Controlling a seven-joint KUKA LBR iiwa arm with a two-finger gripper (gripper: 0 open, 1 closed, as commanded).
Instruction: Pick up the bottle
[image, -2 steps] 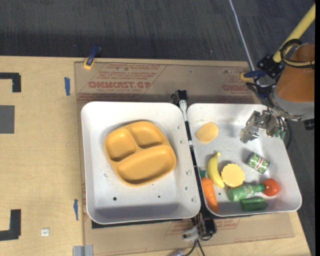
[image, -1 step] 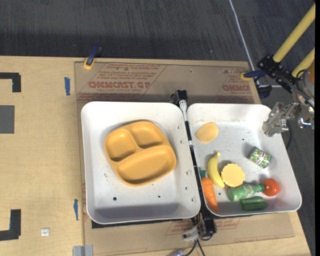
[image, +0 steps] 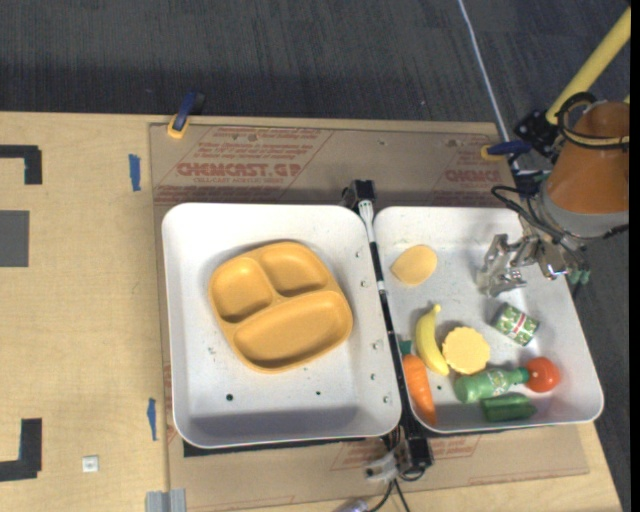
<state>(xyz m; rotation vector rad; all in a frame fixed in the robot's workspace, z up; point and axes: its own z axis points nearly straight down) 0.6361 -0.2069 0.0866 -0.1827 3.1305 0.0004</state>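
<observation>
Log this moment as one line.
gripper: over right bin, holding nothing | bottle: green, lying near front, between tomato and carrot | phase: pre-grasp

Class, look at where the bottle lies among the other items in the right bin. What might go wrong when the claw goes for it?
1. The green bottle lies touching the tomato and yellow disc; the claw might grab or shove those.
2. It sits near the bin's front wall, leaving little finger room.
</observation>
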